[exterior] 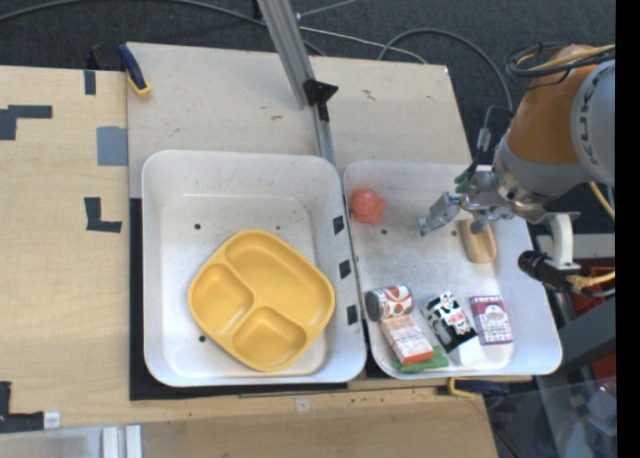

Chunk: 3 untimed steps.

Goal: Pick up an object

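The gripper (462, 214) hangs with its fingers apart in the right bin (545, 346), beside the tan block (479, 243), so it might close on air and miss.

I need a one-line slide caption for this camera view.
Gripper hovers in the right bin between a pink ball and a wooden block.

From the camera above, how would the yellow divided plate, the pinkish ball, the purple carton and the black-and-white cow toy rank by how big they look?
Largest to smallest:
1. yellow divided plate, by far
2. purple carton and black-and-white cow toy, too alike to separate
3. pinkish ball, slightly smaller, though the margin is small
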Tool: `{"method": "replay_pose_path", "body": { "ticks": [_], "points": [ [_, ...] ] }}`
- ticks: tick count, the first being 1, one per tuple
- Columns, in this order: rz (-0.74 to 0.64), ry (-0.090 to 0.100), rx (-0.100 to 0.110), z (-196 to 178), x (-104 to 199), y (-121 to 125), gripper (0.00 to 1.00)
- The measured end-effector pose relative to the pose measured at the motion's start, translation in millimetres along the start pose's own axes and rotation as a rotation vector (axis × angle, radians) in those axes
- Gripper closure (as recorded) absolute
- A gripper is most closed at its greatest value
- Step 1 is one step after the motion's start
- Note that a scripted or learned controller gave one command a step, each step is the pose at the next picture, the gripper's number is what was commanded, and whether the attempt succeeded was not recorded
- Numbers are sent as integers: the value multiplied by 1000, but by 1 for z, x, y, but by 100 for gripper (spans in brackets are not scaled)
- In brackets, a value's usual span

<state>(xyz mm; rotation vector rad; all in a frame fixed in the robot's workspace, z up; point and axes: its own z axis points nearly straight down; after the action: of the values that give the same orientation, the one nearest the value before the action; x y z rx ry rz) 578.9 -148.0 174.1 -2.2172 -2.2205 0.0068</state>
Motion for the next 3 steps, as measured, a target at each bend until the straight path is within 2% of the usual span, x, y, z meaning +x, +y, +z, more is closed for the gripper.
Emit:
{"method": "replay_pose_path", "body": {
  "ticks": [1,2,3],
  "points": [
    [0,0,1,44,1,-4,0],
    [-2,1,-3,32,2,-3,100],
    [0,0,-9,-14,7,-8,100]
  ]
}}
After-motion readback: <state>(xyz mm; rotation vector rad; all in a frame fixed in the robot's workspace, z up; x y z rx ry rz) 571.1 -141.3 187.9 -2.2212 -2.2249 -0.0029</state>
